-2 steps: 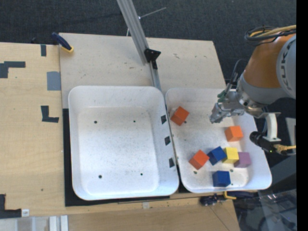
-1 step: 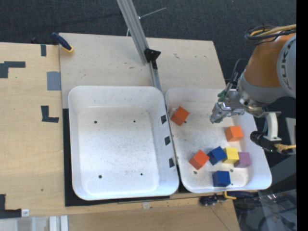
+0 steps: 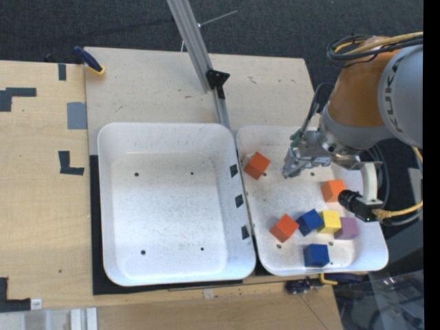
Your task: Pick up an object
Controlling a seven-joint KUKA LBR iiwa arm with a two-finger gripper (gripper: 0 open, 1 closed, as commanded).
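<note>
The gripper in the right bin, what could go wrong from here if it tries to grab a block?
The gripper sits between blocks, so closing here may catch nothing. The nearest orange cube lies close to the bin wall and could get shoved against it. The blocks lower down, like the yellow cube, are clustered, so one grab may disturb its neighbours.

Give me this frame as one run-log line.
phase: approach | gripper: above right bin, nothing between fingers | nearest: orange cube, to its left | other blocks: clustered at near end | left bin: beside it
</note>
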